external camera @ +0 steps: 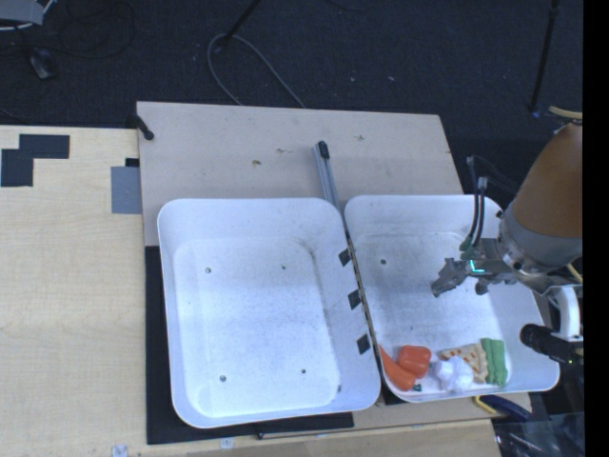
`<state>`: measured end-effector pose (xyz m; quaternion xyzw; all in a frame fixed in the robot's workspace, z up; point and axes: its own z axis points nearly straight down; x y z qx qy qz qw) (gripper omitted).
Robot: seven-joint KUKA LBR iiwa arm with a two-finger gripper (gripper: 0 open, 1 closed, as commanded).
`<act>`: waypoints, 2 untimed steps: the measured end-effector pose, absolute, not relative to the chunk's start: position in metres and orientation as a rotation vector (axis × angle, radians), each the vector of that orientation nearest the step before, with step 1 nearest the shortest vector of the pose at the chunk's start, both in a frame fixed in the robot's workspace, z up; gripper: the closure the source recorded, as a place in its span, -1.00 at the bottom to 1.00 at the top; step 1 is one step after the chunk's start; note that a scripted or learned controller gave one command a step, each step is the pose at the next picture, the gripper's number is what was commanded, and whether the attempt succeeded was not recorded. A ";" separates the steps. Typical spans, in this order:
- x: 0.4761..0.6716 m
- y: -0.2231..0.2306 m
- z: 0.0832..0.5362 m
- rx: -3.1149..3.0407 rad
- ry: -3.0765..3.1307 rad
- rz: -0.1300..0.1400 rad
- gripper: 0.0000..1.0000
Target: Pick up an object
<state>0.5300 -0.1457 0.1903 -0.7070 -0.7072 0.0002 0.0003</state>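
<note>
My gripper [463, 282] hangs over the middle of the right bin [409, 227], its two dark fingers spread apart with nothing between them. Below it, along the bin's near edge, lie several small objects: an orange-red piece [411, 359] with an orange strip [397, 374] beside it, a white lump [449, 374], a tan cracker-like piece [468, 359] and a green piece [495, 361]. The gripper is well above and clear of all of them.
The left bin [247, 227] sits beside the right one, joined by black clips [354, 298]. A grey bar [326, 171] lies on the board behind the bins. The arm's grey and orange wrist [552, 203] fills the right side.
</note>
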 end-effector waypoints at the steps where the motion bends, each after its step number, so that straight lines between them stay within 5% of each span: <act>1: 0.530 -0.146 0.190 -2.221 -2.221 0.001 -1.00; 2: 0.523 -0.137 0.140 -2.217 -2.220 0.004 -1.00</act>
